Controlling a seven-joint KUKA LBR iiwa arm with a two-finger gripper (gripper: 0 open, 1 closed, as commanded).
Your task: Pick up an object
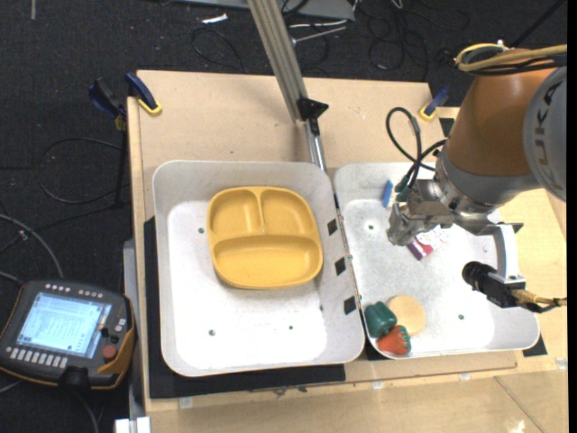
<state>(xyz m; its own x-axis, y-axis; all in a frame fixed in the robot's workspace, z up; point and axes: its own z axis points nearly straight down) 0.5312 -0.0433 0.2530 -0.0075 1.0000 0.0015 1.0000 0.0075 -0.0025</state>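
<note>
1. Pendant first: a grey handheld teach pendant with a lit screen (65, 329) lies on the dark floor at the near left, off the worktop (225, 120).
2. Near corner of the right shallow white bin (469, 327): a small green block (379, 315), a red-orange piece (394, 339) and a pale tan round disc (408, 312) sit bunched together, touching.
3. Left shallow white bin (180, 323) carries a yellow three-compartment plastic plate (265, 236), flat, near the bin's centre.
4. Grey arm with its orange band (505, 124) reaches in from the right, bent downward over the right bin, cables looping beside it.
5. Tool (407, 226) hangs low over the far half of the right bin; whether its fingers are spread or pressed together cannot be told.
6. Just beside the tool lie a small purple-and-white object (424, 244) and a little blue piece (388, 192).
7. Letters "UK" (554, 152) read on the arm's grey shell.
8. Farthest, a slanted metal pole (281, 48) crosses the worktop's back edge.
</note>
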